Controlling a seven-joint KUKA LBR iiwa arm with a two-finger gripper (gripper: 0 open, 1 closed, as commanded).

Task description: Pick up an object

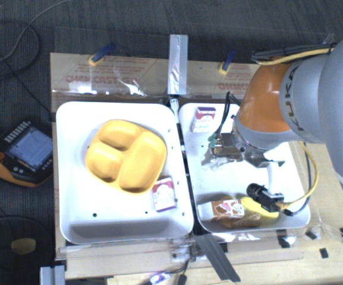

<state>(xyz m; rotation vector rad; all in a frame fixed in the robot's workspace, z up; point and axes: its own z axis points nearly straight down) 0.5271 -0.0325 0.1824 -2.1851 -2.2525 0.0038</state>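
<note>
My pincer (219,150) hangs over the right bin (299,218). Left of that bin, the left bin (70,218) holds a yellow dish (125,155) and a small carton (164,195). Inside the right bin lie another carton (203,119), a bread pack (230,211) and a banana (260,209).

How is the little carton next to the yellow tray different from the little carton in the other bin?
The left carton lies beside the yellow tray near its bin's front; the right carton lies alone at its bin's back corner. The left one sits slightly turned; the right one sits straighter. Both are small, white, with red labels.
</note>
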